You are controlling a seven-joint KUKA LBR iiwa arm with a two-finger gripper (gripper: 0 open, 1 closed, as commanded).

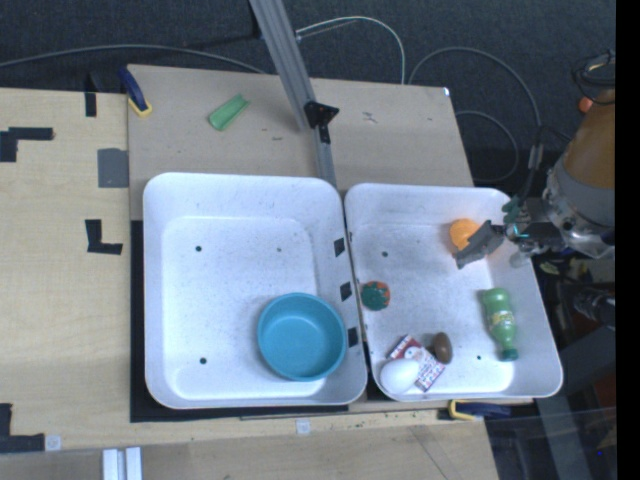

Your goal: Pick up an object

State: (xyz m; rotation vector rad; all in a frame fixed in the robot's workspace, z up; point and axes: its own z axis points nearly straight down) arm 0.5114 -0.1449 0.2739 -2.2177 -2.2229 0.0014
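The right bin [530,368] holds several small objects. An orange ball [461,231] lies near its far right side. A green bottle [498,320] lies along the right wall. A green and red ball [375,294] sits near the left wall. A brown nut-like piece [441,347], a white egg [399,375] and a red and white packet [425,364] cluster at the front. My gripper [480,245] reaches in from the right, just beside and below the orange ball, above the bottle. Nothing is visibly held.
A blue bowl [300,335] sits in the front right corner of the left bin [170,268]. A grey pole [290,53] slants over the bench behind the bins. A green block [228,112] lies on the bench at the back.
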